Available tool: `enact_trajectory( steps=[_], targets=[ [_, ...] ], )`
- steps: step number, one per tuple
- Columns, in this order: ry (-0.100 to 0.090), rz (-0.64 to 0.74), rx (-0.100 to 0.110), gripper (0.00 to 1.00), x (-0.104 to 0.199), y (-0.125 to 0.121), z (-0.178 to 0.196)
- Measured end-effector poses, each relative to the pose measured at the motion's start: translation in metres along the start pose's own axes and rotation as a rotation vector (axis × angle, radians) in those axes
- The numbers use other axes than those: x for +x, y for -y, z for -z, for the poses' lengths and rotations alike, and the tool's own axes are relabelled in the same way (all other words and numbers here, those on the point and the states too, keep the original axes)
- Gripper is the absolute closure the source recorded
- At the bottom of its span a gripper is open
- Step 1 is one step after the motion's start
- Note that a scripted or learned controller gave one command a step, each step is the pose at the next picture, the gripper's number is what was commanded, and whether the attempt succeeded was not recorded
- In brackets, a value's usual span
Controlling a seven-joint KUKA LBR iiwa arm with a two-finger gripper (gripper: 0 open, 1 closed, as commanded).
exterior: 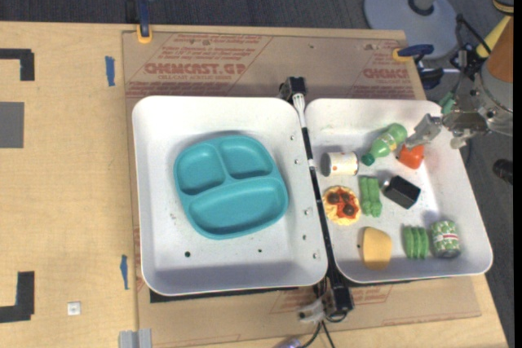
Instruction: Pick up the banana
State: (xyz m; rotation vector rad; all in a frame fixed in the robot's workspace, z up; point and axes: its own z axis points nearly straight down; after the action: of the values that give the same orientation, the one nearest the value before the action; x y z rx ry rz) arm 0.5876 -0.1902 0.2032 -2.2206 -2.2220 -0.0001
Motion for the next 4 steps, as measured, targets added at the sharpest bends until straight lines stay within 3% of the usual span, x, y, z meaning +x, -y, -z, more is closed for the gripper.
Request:
enact_trajectory(
  steps=[1, 2, 3, 4],
  targets=[
    [-0.002, -0.251, 0.004, 0.00, 0.075, 0.052, -0.071],
    [-0.002, -0.253, 0.001, 1.00, 0.075, 0.052, -0.061],
    [-0.001, -0.207, -0.004, 1.00, 0.091, 0.107, -0.116],
    [0.000, -0.206, -0.005, 0.00, 0.091, 0.107, -0.117]
  ],
)
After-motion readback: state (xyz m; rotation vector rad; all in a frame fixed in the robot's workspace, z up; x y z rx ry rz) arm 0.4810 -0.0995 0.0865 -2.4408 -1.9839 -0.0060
